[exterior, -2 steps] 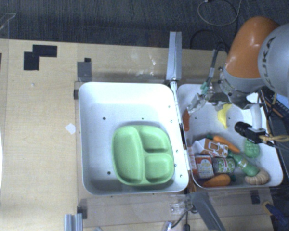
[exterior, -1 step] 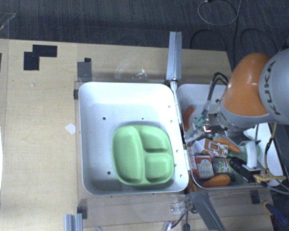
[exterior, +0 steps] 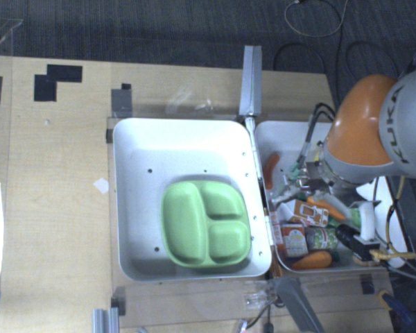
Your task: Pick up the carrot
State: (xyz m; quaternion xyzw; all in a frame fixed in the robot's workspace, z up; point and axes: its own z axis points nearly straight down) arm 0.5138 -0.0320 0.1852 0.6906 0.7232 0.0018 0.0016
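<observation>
The carrot (exterior: pixel 312 259) lies at the near edge of the right bin (exterior: pixel 286 136), touching a heap of packets (exterior: pixel 306 238). The tool (exterior: pixel 296 180) hangs above the clutter further back in that bin; how it is set I cannot tell (the arm (exterior: pixel 374 127) shades it). The risk: a descent here probably lands on packets rather than the carrot, and crowded neighbours may be taken instead.

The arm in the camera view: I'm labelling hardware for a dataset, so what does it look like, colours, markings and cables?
The arm is bulky and rounded, with a smooth grey shell and a wide glossy orange band above the wrist. Dark letters, seemingly KUKA, run along the grey shell near the frame's right side. Thin dark cables run from the wrist down to the gripper, a small dark metal assembly whose details are too cluttered to make out.
</observation>
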